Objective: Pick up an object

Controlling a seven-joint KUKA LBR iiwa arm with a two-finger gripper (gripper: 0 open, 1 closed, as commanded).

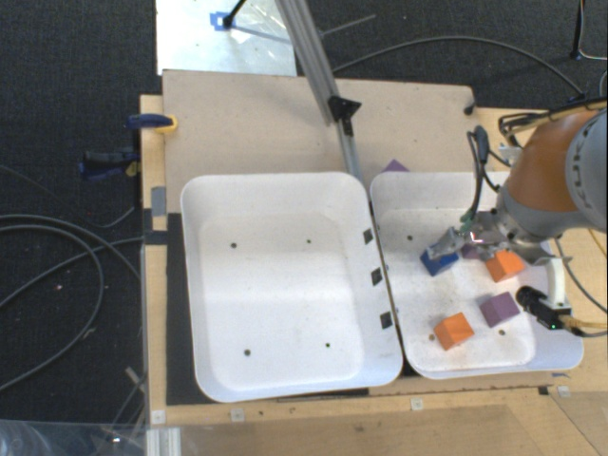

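**Arm low over the right bin, among the blocks**

Camera view: two shallow white bins sit side by side on the bench. The left bin (pixel 275 283) is on the near-left; the right bin (pixel 418 350) holds the loose objects. The grey arm (pixel 560 179) with its orange band reaches in from the right and bends down into the right bin. Its gripper (pixel 467 243) sits low over the bin floor, just beside a blue block (pixel 439 259), which lies tilted at its left. Whether the hand is spread or closed, and whether it has hold of anything, cannot be told from this angle.

An orange block (pixel 504 265) lies just right of the gripper. A purple block (pixel 498 308) rests nearer the front, and a second orange block (pixel 454 331) lies to its left. Another purple piece (pixel 394 167) peeks over the bin's far rim.
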